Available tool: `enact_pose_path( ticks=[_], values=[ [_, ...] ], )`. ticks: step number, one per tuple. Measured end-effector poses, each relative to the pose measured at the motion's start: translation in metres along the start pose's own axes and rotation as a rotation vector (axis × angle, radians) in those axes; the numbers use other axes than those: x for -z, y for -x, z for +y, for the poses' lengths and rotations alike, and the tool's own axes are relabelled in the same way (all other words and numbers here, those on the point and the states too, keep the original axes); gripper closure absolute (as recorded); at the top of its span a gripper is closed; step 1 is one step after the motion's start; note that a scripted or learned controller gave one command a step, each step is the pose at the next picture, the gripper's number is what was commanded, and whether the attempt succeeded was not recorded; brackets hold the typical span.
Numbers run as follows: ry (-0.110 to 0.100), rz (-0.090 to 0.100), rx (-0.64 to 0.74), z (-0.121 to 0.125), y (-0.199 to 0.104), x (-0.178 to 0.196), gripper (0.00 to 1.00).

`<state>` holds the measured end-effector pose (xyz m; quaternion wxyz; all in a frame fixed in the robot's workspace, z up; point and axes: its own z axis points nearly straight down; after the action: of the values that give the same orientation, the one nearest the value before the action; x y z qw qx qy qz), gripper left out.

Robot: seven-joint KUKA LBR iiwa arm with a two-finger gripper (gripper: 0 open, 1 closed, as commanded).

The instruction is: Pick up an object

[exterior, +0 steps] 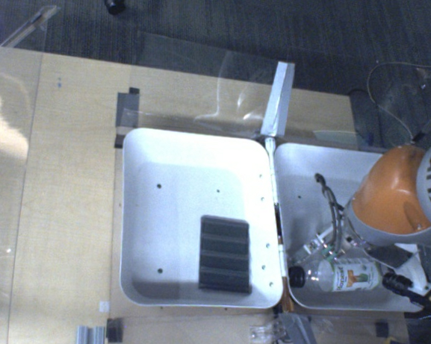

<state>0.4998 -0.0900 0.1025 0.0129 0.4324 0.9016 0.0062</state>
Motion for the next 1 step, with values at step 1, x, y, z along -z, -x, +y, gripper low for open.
enact_pose_path(
  ticks=[1],
  values=[
    [-0.014, 0.013, 0.165, -0.0096, -0.0009, 0.0887, 0.0]
  ],
)
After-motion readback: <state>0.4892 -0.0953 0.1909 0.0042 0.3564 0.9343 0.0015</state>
